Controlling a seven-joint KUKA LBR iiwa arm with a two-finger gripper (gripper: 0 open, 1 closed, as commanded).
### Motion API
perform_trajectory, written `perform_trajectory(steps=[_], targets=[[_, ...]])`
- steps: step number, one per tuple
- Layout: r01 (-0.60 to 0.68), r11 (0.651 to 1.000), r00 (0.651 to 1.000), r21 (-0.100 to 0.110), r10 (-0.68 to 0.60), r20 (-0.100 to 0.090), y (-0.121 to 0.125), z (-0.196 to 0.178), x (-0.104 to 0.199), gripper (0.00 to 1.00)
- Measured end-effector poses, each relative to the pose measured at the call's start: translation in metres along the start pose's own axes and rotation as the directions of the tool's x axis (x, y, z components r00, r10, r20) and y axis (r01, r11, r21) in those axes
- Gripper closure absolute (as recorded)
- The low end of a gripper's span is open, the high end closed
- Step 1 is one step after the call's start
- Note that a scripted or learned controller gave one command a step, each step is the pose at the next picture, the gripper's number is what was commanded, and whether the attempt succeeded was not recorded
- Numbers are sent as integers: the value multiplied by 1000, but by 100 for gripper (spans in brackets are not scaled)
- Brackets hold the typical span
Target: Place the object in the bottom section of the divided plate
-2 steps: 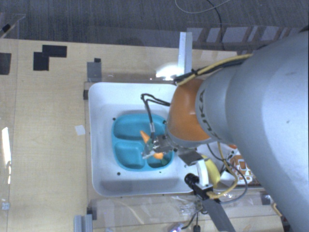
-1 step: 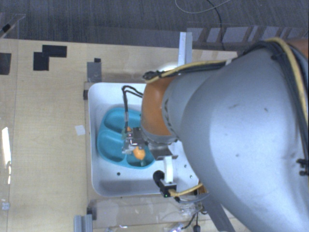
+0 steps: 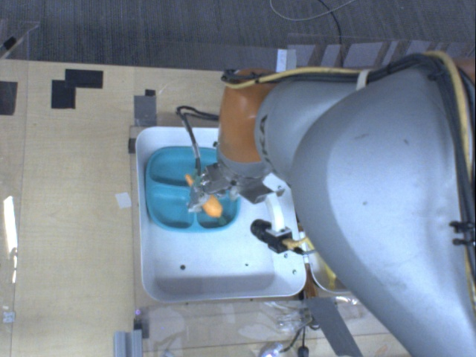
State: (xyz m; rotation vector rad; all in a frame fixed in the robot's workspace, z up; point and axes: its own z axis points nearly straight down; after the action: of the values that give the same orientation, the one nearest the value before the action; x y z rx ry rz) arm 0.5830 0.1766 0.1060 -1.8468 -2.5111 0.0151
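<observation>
Overhead, no readable writing. Blue divided plate (image 3: 165,192) sits in the left white bin (image 3: 216,277) on the worktop (image 3: 67,236). Claw (image 3: 202,197) hangs over the plate, fingers clamped on an orange object (image 3: 213,207), above the plate's lower right section.
</observation>
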Motion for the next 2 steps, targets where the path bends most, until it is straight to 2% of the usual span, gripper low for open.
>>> perform_trajectory(steps=[1,2], targets=[[167,986,986,-22,-166,19,51,-86,-38,0],[496,868,868,-16,-496,27,56,-82,-105,0]])
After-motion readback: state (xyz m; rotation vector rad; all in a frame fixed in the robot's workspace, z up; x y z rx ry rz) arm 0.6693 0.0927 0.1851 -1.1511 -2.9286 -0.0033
